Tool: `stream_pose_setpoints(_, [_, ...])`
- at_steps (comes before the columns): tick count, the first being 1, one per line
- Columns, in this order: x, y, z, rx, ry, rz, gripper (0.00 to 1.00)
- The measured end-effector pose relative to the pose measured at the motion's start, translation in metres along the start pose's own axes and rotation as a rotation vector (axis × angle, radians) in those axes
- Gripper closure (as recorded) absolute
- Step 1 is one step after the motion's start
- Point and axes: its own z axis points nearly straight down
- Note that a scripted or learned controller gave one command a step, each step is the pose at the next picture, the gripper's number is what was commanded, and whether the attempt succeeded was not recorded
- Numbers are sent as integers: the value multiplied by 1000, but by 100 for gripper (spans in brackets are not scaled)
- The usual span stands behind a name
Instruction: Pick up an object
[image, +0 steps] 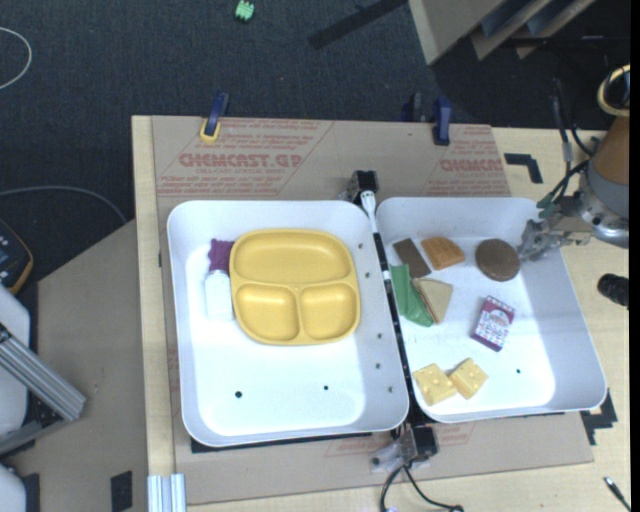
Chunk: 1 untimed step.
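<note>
A: Start big. The cardboard-covered tabletop carries two shallow white plastic bins. The left bin holds a large yellow three-compartment plastic tray, with a small purple piece and a white bottle-like item tucked against the tray's left side.

B: And the right bin?

A: That's where the arm is working. The grey metal hand sits at the bin's upper right, just beside a round brown disc. Nothing is between its fingers; whether they're spread or pressed together, I can't tell.

B: So the disc looks like the target. Risks?

A: It lies flat and low, so the fingers may slide over it or push it sideways toward the orange-tan toy bread piece. The bin wall is close, too; a descent near the rim could catch it.

B: Smaller things?

A: A green strip, a tan wedge, a brown slab, a purple patterned packet and two yellow cheese-like cubes. They're well apart from the hand, so unlikely to interfere.
</note>
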Motion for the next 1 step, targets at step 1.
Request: stream_pose_setpoints(1, [-1, 2, -54, -2, 0, 0, 100])
